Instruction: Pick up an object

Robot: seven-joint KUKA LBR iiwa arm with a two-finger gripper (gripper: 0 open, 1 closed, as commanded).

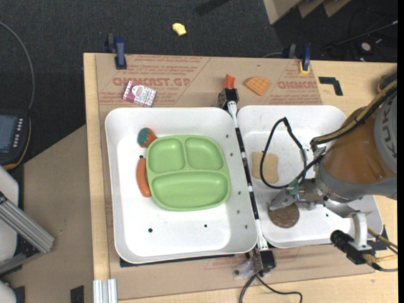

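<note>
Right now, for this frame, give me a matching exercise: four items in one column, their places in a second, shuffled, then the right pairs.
Items:
1. Green tray
2. Brown disc
3. Waffle
4. Sausage

Places:
A. On the bench behind the bins
B. Left bin, beside the tray's left edge
C. Middle of the left bin
D. Right bin, under the arm's wrist

Pairs: 1-C, 2-D, 3-A, 4-B

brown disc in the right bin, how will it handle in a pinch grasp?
The brown disc looks flat and thin, so probably hard to get fingers under. It lies flat, so unlikely to roll; a nudge would likely slide it on the smooth right bin.
</note>
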